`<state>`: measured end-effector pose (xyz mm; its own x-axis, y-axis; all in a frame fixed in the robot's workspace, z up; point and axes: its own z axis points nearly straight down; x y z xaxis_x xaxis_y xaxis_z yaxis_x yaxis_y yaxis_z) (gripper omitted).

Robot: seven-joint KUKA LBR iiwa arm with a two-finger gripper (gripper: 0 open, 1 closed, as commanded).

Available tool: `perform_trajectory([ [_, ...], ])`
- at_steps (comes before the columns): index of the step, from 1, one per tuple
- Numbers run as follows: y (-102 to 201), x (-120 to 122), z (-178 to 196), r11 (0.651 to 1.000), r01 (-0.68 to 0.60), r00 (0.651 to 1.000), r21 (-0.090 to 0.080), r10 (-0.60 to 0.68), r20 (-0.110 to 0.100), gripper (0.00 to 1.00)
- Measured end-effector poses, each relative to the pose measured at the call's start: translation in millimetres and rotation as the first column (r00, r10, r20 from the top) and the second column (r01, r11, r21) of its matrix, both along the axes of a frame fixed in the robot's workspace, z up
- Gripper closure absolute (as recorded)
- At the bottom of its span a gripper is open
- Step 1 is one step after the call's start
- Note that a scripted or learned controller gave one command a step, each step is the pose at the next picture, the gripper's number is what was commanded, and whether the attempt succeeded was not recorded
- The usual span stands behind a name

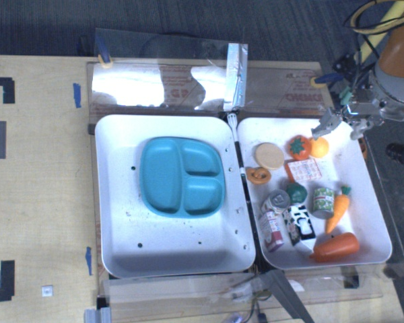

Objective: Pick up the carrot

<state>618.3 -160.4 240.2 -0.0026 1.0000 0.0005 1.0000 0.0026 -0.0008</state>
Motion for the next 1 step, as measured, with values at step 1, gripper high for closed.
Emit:
perform_trajectory([
  [1,-22.2,-45.9,-42.8,1.0,-0.02,1.0,0.0,0.02,-0.003,0.0],
])
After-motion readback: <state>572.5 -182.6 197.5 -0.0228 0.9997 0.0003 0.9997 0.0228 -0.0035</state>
